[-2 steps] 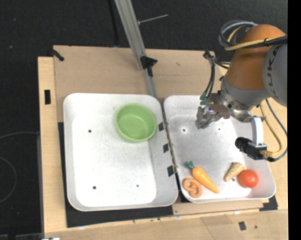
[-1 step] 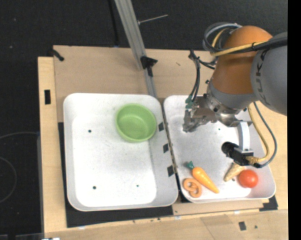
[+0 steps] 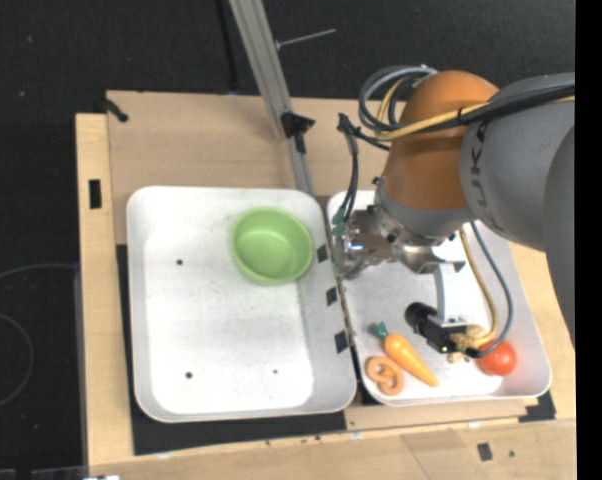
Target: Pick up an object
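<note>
A green bowl (image 3: 271,246) sits in the left bin (image 3: 181,368), at its upper right. In the right bin (image 3: 521,383) an orange carrot (image 3: 411,360) with a green top lies near the front edge. An orange-brown pretzel-shaped piece (image 3: 384,374) lies just beside it, and a red tomato-like ball (image 3: 498,358) rests at the front right. My gripper (image 3: 357,248) hangs low over the right bin's upper left part, close to the wall between the bins. It is to the right of the bowl and well above the carrot in the view.
The grey arm with its orange band (image 3: 436,158) covers the back of the right bin. A slanted metal rail (image 3: 266,68) runs from the top of the view down to the bins' back edge. The wooden bench (image 3: 181,138) surrounds both bins.
</note>
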Available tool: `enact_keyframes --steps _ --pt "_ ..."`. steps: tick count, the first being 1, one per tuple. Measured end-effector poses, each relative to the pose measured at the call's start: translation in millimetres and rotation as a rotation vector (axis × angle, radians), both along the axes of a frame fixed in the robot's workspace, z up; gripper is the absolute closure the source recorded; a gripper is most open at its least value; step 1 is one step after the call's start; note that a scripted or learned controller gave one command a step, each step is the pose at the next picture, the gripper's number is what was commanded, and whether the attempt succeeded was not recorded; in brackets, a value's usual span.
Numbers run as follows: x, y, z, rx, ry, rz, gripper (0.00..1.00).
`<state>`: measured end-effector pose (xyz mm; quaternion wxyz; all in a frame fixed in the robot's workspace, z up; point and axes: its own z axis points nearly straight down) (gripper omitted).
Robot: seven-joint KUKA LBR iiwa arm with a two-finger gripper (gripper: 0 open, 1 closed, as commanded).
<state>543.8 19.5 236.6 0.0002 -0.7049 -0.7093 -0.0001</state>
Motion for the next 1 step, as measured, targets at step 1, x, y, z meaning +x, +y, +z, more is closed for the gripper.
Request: enact_keyframes --steps 1 --pt "-16.9 45.7 -4.3 0.001 0.0 0.001 1.0"
